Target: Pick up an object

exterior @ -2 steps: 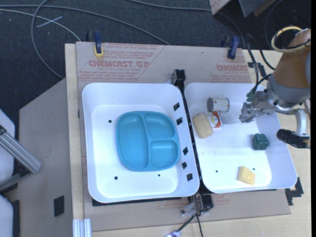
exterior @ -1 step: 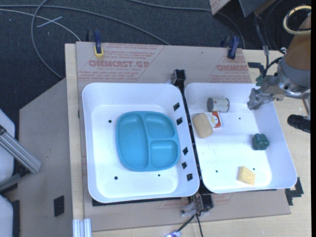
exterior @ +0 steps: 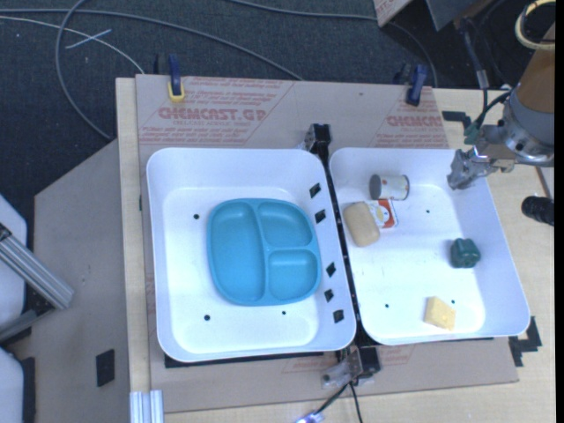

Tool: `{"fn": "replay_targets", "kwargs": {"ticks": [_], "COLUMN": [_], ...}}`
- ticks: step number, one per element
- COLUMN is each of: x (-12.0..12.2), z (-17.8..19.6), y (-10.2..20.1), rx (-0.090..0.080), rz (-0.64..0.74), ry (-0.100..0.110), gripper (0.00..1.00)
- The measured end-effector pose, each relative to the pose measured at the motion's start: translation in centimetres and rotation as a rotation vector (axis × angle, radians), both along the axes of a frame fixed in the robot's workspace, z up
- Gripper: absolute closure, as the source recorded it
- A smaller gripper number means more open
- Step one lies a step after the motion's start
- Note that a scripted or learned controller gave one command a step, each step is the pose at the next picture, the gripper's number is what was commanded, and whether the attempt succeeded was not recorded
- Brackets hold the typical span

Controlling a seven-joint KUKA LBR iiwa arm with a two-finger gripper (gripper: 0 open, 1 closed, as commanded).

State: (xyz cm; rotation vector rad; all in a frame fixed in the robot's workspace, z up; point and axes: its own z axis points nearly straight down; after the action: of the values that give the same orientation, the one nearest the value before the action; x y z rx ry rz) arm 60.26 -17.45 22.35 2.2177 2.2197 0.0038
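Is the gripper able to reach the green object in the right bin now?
Probably yes: the green object lies alone in the right bin, nothing over it, and the gripper hovers just above that bin's far right edge.

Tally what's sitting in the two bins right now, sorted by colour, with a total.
Blue: 1, the divided tray in the left bin
Tan: 1, rounded lump in the right bin
Yellow: 1, small block
Green: 1, small object
Grey and white: 1, small cylinder
Total: 5
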Motion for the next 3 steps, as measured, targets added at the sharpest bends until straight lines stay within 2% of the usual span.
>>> {"fn": "replay_targets", "kwargs": {"ticks": [1,3], "x": [-1.6,-5.0], "z": [0.5,2.1], "y": [6.1,15.8], "rx": [0.005,0.005], "rz": [0.005,0.004], "ry": [0.005,0.007], "gripper": [1.0,1.0]}}
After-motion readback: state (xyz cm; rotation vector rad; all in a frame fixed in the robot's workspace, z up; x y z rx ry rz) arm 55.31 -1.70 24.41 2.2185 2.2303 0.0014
